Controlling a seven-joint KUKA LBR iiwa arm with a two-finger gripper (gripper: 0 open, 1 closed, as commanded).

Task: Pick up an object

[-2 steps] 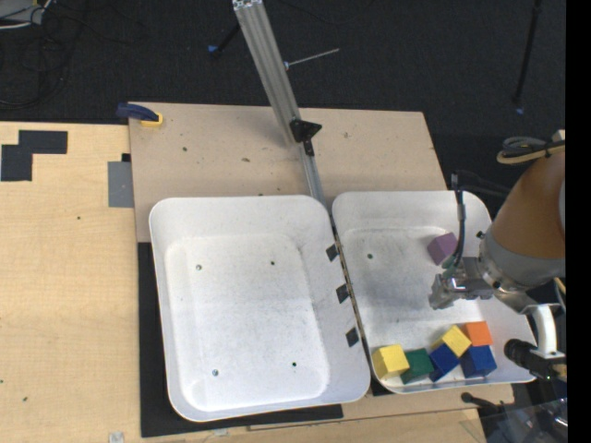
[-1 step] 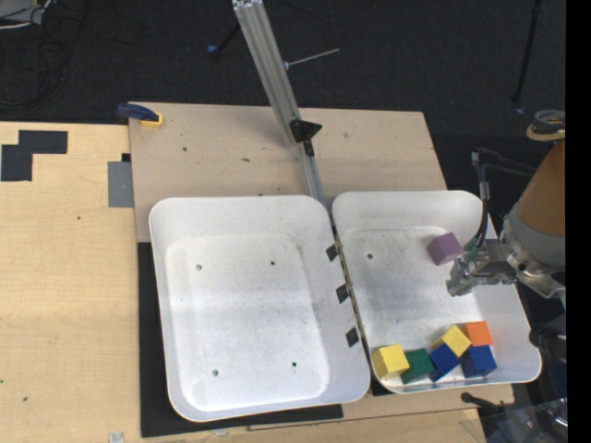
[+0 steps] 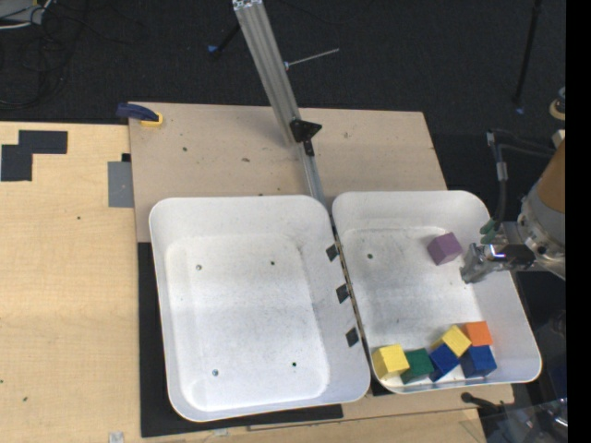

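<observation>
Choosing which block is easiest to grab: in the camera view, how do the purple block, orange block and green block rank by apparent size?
1. purple block, largest
2. green block and orange block: look alike, both partly hidden by neighbours, so unranked

view: one fixed camera | position: above bench [image 3: 277,146] | facing: down at a slant | range: moderate, both bins [image 3: 185,220] in frame | arm [image 3: 554,210] at right

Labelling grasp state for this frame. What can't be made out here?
- Gripper, camera view: small and blurred at the right bin's edge, so finger state is unreadable.
- Arm: cut off by the frame's right side.
- Block pile in the near corner: blocks overlap, so the exact count is unclear.
- Purple block: contact with the gripper is not resolvable.
</observation>
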